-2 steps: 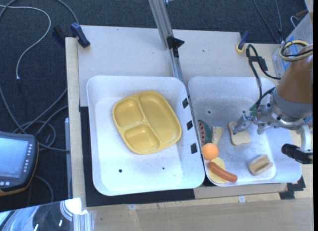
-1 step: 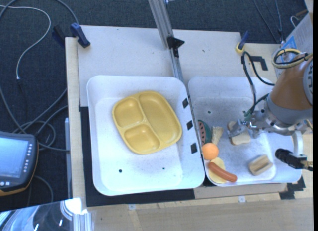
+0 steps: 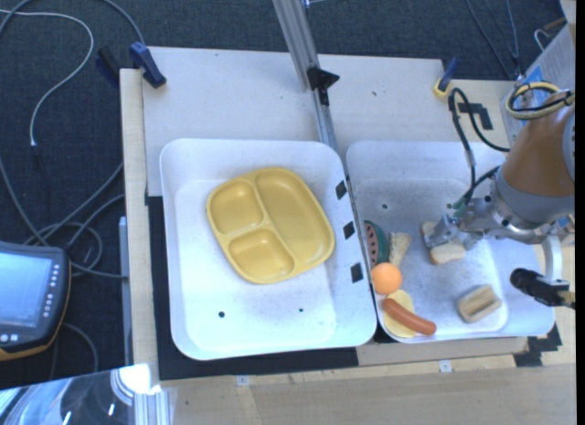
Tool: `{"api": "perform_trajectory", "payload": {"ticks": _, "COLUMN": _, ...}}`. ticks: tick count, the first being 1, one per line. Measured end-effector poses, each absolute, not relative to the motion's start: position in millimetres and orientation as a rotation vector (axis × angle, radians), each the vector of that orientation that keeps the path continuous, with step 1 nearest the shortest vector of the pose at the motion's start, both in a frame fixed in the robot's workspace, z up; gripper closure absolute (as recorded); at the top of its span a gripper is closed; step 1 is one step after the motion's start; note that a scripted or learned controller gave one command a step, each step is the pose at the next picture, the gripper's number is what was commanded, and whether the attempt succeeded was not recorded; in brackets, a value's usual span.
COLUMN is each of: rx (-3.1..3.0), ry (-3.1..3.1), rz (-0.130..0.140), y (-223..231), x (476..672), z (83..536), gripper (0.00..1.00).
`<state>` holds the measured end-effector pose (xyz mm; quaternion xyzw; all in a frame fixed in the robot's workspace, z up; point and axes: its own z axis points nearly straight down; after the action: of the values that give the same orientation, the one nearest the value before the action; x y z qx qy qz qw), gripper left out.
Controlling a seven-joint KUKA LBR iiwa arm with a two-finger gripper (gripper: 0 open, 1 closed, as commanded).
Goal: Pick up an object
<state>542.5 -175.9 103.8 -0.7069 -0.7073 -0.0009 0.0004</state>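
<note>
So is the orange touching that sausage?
Cannot tell. In the camera view the orange sits right above the sausage, their edges meeting without a clear gap.

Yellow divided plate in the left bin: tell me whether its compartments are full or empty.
Empty. The yellow plate lies flat in the left bin, and all three compartments show only bare yellow surface.

Grey arm point(image 3: 526, 196), orange band point(image 3: 539, 160)
</note>
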Motion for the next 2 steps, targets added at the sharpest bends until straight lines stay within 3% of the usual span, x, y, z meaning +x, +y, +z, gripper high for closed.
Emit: {"api": "perform_trajectory", "payload": {"ticks": 2, "rx": -2.224, "ry": -2.227, "rz": -0.005, "y": -181.0, "x": 542.1, "z": 203.8, "gripper": 1.00}}
